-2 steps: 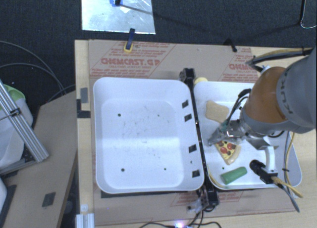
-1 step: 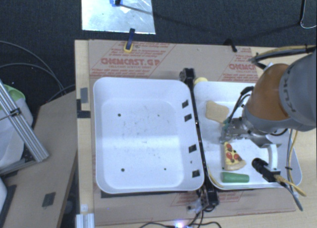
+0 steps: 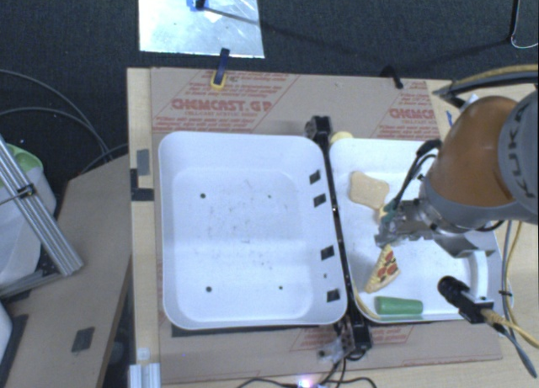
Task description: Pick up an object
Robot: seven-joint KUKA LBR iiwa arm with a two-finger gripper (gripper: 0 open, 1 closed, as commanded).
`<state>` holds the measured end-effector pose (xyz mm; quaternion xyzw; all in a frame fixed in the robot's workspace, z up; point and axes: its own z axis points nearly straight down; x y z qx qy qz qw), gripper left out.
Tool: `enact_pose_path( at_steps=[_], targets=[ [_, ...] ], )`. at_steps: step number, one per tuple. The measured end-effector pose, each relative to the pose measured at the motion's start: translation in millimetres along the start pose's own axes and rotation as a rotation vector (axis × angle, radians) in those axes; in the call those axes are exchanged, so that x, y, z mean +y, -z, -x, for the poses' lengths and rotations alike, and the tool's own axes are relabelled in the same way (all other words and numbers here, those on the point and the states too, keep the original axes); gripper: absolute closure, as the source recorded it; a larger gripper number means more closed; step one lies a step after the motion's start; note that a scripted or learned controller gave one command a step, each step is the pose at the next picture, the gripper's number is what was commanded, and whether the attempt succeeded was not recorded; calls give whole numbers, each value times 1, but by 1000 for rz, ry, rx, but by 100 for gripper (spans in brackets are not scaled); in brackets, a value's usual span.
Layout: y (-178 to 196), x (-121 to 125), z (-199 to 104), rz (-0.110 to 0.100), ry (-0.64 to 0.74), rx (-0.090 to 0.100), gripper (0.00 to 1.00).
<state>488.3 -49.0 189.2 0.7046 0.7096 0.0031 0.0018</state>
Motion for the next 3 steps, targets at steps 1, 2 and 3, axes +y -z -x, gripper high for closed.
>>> enact_pose_path(
  at_steps=[1,2,3],
  targets=[
    [37,0,-98,-1,8,3,100],
    [-8,-2,-141,-10,1,0,100],
    [215,3,-192,13,3,6,100]
  ],
)
